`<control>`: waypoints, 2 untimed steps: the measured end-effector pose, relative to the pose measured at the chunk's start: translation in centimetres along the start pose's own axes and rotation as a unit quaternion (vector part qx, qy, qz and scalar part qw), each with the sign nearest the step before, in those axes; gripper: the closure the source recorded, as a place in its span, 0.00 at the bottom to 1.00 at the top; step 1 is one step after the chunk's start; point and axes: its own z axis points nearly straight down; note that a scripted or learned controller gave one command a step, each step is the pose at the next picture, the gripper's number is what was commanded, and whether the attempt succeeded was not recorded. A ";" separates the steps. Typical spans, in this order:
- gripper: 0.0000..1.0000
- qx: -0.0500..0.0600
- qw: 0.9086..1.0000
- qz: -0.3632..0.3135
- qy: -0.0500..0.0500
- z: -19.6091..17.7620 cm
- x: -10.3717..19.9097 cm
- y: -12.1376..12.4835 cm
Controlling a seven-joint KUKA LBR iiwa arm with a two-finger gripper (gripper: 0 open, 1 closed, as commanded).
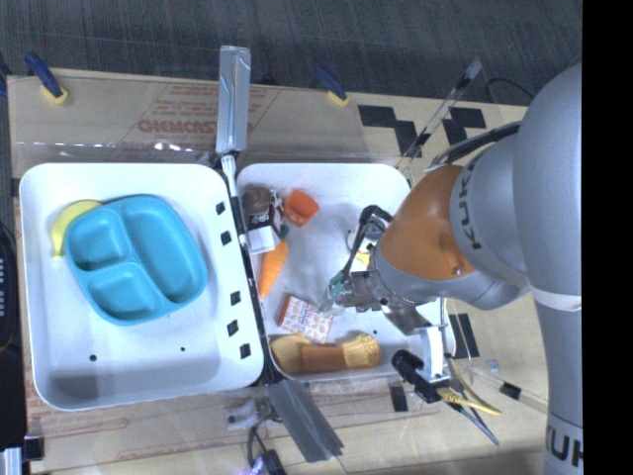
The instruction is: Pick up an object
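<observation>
Nearest the camera, the grey arm (pixel 539 196) with its orange band (pixel 427 228) was seen reaching in from the right and covering the right side of the right bin (pixel 326 178). Below the band the gripper (pixel 348 287) was lowered over the middle of that bin; its tips were hidden among the wrist hardware, so whether it was open or closed could not be told, and nothing could be seen held in it.

Under and beside the gripper, a small red-and-white packet (pixel 305 317) was lying on the bin floor. Just below it, a tan, bread-like piece (pixel 324 353) was stretched along the bin's lower wall. To the left, an orange carrot-shaped item (pixel 270 268) was laid against the divider, and above it a dark bottle-like item (pixel 259 213) and a small orange-red block (pixel 300 207) were set close together near the upper wall. All of these were well within the arm's bin, the carrot and bottle unobstructed.

Farther off, in the left bin (pixel 59 364), a blue divided tray (pixel 138 255) was resting, with a yellow object (pixel 71 220) partly tucked beneath its upper left edge.
</observation>
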 end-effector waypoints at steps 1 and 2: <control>1.00 -0.004 0.999 -0.047 -0.004 0.7 2.1 0.1; 1.00 0.008 0.983 -0.181 0.003 -3.2 -0.5 -0.6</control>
